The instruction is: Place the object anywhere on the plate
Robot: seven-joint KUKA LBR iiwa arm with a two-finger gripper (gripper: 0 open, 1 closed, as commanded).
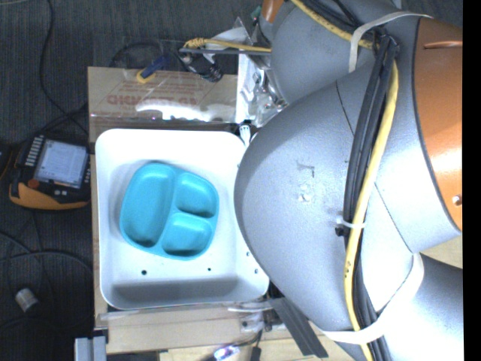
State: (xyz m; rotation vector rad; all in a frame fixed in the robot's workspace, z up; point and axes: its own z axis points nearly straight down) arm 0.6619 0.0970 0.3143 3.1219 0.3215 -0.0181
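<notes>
Plate (169, 209) sat mid-bin, three compartments bare | arm (338, 201) bulked at 3 o'clock | end effector state: cannot tell | advice: release low over plate centre, any compartment.

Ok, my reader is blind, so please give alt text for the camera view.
A blue three-compartment plate lies in a shallow white bin. The big grey arm with yellow cable covers the view's right half.

Plate (169, 209): smooth, glossy blue plastic, three compartments. Bin (113, 269): smooth white plastic, semi-gloss. Arm (316, 194) at 3 o'clock: smooth grey casing, satin sheen. Cardboard (165, 92) at 12 o'clock: matt brown.
</notes>
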